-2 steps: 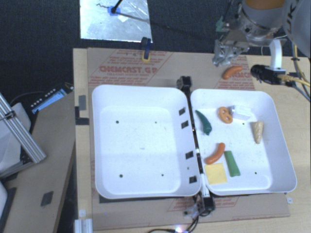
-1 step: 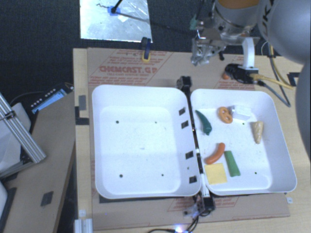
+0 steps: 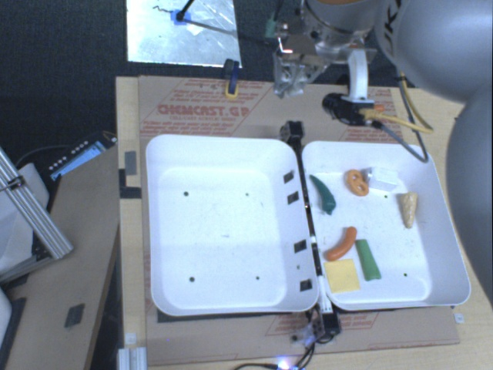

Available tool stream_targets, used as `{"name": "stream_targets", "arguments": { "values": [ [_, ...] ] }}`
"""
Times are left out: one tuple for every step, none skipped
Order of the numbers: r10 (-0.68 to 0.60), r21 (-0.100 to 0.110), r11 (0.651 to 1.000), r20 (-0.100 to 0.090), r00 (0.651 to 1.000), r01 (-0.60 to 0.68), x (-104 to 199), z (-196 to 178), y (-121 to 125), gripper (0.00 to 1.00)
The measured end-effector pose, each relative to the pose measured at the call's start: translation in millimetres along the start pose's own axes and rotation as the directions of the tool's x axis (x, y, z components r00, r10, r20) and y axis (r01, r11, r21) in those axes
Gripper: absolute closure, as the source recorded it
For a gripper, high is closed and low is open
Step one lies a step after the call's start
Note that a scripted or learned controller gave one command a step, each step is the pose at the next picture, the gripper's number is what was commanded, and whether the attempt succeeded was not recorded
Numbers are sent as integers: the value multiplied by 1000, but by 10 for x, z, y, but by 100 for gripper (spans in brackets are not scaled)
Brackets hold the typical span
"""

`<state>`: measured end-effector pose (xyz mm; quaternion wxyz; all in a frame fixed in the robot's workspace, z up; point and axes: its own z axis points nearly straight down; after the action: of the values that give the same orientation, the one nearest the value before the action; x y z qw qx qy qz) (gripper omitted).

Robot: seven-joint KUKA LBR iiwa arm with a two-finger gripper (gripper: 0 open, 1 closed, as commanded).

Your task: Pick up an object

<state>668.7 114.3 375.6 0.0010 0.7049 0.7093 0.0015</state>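
Observation:
My gripper (image 3: 290, 83) hangs high above the bench's far edge, behind the seam between the two bins, with nothing visibly in it. The right bin (image 3: 443, 230) holds several small items: a dark green pepper (image 3: 324, 194), an orange pretzel-shaped piece (image 3: 357, 182), a clear white wrapper (image 3: 383, 179), a beige cone (image 3: 407, 208), an orange sausage (image 3: 341, 243), a green block (image 3: 367, 259) and a yellow square (image 3: 342, 275).
The left bin (image 3: 223, 226) sits beside the right one, with black clips along the shared seam. A silver sheet (image 3: 183, 21) lies beyond the bench. A yellow and blue clamp (image 3: 230, 79) stands on the cardboard at the back.

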Motion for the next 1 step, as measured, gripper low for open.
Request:
{"name": "stream_targets", "arguments": {
  "values": [
    [1,0,1000,0,1000,-1,355,-170,3,100]
  ]
}}
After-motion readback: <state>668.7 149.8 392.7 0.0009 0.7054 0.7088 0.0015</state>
